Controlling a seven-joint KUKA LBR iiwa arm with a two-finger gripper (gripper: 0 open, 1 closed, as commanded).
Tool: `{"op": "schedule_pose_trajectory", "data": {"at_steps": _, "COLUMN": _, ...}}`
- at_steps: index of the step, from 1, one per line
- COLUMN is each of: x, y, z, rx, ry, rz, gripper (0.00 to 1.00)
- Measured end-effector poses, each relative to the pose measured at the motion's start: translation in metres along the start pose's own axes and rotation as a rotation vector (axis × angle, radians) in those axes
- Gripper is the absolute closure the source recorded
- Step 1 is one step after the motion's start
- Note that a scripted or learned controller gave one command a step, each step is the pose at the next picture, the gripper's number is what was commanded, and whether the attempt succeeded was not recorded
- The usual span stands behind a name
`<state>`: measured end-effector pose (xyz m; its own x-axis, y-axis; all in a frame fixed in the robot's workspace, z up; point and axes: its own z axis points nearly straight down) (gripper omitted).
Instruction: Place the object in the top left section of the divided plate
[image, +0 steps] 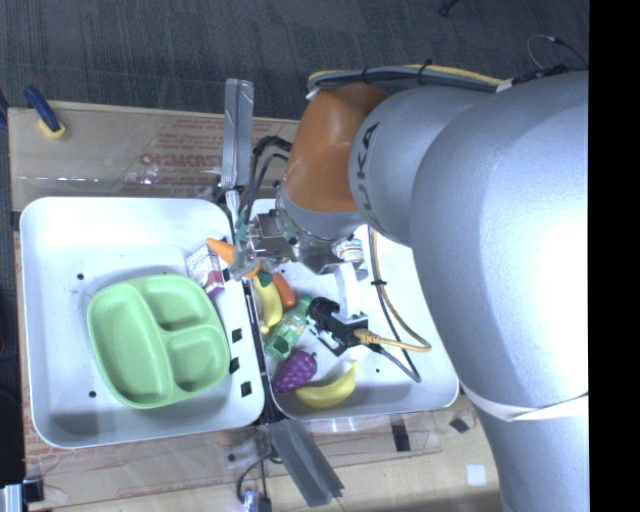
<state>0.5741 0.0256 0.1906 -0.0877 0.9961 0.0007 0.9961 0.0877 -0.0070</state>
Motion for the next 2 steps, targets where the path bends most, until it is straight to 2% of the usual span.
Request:
{"op": "schedule_pose_trajectory", "data": {"at_steps": 1, "x": 0.0376, "y": -0.0227, "z": -0.0566, "rx": -0.004, "ry": 0.000, "rz": -0.050, "gripper": 1.00}}
{"op": "schedule_pose_trajectory", "data": {"at_steps": 2, "x": 0.0375, "y": -0.0227, "z": -0.0566, "rx": -0.004, "ry": 0.000, "rz": -0.050, "gripper": 0.00}}
